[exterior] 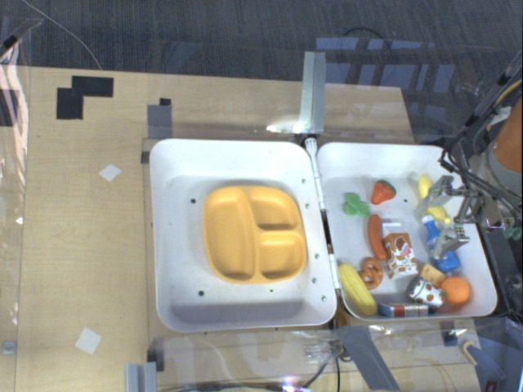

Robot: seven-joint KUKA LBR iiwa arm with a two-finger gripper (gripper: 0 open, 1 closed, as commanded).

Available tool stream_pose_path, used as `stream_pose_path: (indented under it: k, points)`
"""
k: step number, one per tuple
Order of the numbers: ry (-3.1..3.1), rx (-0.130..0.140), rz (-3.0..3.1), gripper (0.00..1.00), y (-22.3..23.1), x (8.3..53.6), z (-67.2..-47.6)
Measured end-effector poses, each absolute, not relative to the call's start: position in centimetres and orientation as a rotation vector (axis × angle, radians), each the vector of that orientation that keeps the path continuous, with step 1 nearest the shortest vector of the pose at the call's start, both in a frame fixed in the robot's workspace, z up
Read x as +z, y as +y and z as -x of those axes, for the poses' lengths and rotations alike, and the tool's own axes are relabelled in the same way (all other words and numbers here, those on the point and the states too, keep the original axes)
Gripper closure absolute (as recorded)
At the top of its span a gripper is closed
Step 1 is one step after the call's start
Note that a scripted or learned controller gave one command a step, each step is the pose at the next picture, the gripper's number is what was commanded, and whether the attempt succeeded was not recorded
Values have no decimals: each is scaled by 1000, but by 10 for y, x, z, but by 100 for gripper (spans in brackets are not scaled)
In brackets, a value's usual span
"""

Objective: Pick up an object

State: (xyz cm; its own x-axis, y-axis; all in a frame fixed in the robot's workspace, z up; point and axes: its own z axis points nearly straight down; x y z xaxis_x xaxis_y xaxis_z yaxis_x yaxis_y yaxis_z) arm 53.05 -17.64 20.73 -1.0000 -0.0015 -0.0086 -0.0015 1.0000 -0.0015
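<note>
On the left of the wooden tabletop [73,243], two black tape marks [82,95] are seen near the far edge, and small pale squares are scattered on the bare surface.

The left bin [176,300] is occupied by a yellow divided tray [253,233], which is set roughly in its middle with one long compartment on its left and two smaller ones on its right. A metal post [314,92] is seen at the far end of the seam where the two bins meet.

The right bin [343,158] is filled with small toys. Along its left side a green piece [355,205] is found, with a red strawberry [383,191] just beside it to the right. Below them a red sausage [375,235] is laid lengthwise, and nearer the front a brown pretzel [370,272] is touching a yellow corn cob [356,288]. A small printed carton [399,254] is set near the middle, just right of the sausage. At the front wall a marker-like stick [404,309] is laid, with a white patterned piece [426,293] and an orange ball [456,291] to its right. A yellow piece [424,187] is seen at the far side.

The end effector [449,219] is placed over the right part of this bin, above a blue and yellow cluster [433,227]. Whether its fingers are wide or narrow cannot be told, and nothing is clearly seen gripped. The arm [507,149], with its orange band, is entered from the right edge.
</note>
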Motion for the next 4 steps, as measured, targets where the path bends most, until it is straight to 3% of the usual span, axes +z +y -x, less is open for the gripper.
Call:
stream_pose_path:
  k: [1,2,3,4]
  points:
    - [3071,0,-609,0,-152,110,-521]
    - [3073,1,-576,0,-130,90,-560]
    - [3059,1,-562,100,-129,105,-565]
    - [3061,1,-562,0,-129,104,-564]
